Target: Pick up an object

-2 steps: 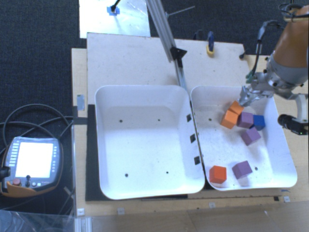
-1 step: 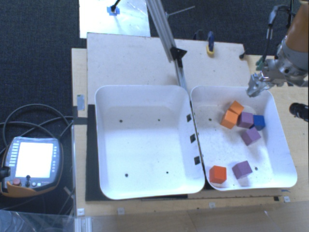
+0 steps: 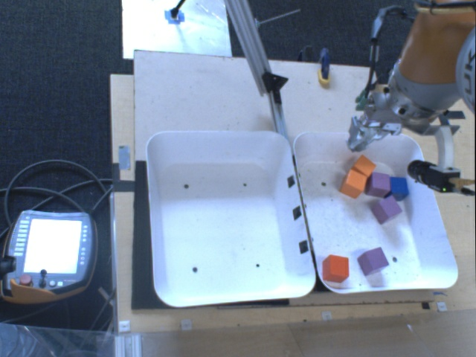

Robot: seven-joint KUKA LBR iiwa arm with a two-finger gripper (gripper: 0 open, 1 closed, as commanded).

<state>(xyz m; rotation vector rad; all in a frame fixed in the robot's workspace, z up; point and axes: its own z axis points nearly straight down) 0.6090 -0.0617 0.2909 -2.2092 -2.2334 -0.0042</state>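
My gripper (image 3: 364, 141) hangs over the back of the right bin (image 3: 431, 270), just above an orange block (image 3: 358, 175). Nothing shows between its fingers. Beside that orange block lie a purple block (image 3: 379, 184), a blue block (image 3: 399, 187) and a second purple block (image 3: 386, 209). Near the bin's front edge sit another orange block (image 3: 336, 268) and a purple block (image 3: 372, 260).
The left bin (image 3: 163, 199) stands beside the right one, with a dividing rim (image 3: 297, 199) between them. A slanted metal pole (image 3: 249, 36) crosses the back of the bench. A teach pendant (image 3: 48, 255) lies on the floor at the left.
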